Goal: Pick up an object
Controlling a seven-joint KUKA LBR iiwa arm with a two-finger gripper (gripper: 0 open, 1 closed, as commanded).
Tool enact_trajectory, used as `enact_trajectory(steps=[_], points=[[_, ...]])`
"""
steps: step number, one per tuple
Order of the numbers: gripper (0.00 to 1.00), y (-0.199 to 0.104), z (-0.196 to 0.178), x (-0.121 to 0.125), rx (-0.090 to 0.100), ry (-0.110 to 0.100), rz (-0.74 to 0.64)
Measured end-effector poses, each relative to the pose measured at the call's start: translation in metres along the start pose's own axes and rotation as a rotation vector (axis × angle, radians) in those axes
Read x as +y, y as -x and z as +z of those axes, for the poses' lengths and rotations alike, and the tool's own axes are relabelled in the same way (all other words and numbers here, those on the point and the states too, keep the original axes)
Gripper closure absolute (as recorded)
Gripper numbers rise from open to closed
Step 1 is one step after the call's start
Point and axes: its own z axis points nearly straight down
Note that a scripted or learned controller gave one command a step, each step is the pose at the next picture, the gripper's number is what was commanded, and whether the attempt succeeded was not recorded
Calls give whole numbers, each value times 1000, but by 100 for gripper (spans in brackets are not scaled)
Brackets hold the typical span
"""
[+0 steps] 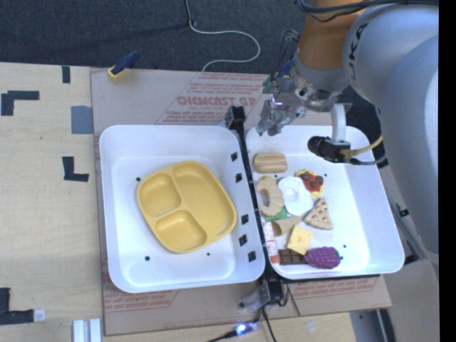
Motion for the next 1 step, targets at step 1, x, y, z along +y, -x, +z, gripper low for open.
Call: enact_trajectory(steps=[1], points=[[100,-46,5,0,0,-1,0]])
